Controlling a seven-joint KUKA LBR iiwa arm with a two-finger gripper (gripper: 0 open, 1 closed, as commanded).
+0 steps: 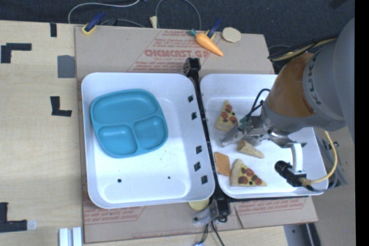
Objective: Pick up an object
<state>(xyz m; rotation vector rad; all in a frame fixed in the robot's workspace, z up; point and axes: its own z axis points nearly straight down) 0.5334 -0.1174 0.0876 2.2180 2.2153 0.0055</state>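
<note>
Camera view looks down on the right bin [300,80], where the arm [300,95] has its gripper [241,133] low over the toy food. Two dark fingers [230,136] point toward the divider between the bins, splayed a little apart with nothing visible between them, so the claw reads as narrowly open and carrying nothing.

Several pieces lie around those tips. A pizza slice with red dots [226,117] sits just beyond and above the fingers in the picture, its long axis running roughly up and down the frame, tip away from the bench's near edge. A pale wedge [251,150] lies just below the gripper body, close enough that it may be touching; that cannot be settled from this angle. An orange cracker-like piece [222,163] and a second pizza slice [247,174] lie nearer the bin's front wall, a little apart from the fingers.

Judged from this layout, the first pizza slice is the likeliest target: it lies just ahead of the tips and slightly to one side, so the fingers would need a small shift toward the far wall to straddle it across its short width.

The left bin [92,178] holds a blue divided plate [128,122]. A toy carrot [209,44] rests on the cardboard beyond both bins.
</note>
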